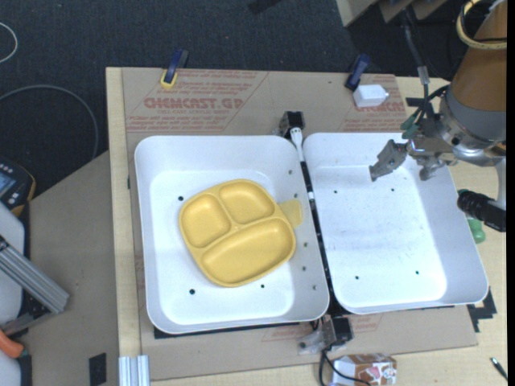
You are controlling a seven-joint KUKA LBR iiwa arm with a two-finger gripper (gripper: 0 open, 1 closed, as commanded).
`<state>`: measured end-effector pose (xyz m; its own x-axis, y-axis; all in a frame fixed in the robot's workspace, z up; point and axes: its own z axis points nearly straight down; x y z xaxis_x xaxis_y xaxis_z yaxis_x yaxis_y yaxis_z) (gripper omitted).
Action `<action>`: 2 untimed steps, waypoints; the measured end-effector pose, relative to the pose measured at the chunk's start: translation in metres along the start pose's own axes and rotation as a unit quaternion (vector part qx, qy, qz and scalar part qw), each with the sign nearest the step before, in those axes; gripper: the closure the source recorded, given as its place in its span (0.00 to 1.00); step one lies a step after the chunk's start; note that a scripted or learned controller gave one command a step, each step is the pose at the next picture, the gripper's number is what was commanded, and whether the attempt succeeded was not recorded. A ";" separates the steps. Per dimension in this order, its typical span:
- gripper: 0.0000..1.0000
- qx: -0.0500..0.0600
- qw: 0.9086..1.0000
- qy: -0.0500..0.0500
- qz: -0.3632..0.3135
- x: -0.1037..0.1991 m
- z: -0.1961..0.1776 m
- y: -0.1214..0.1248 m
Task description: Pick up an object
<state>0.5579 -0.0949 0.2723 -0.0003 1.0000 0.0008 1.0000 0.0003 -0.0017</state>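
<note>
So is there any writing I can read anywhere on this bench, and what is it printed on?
"CHEMCAST G.P": red print, repeated on the brown board under the bins, clearest at the upper left.
The same red print shows near the upper right, too blurred to read.
The small packet at the front edge: print too small to read.

One fixed camera sits above the desk (241, 95), looking down at a slant from a moderate height. Both white bins, left bin (161, 296) and right bin (434, 284), lie fully within frame, with dark floor (121, 14) beyond the desk's far edge.
</note>
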 end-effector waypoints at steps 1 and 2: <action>0.00 -0.007 1.000 0.002 -0.005 0.086 -0.112 -0.075; 0.00 -0.008 1.000 0.003 -0.007 0.201 -0.208 -0.079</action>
<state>0.4794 0.1058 0.4803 -0.0151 0.9999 0.0059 0.9998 0.0150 0.0140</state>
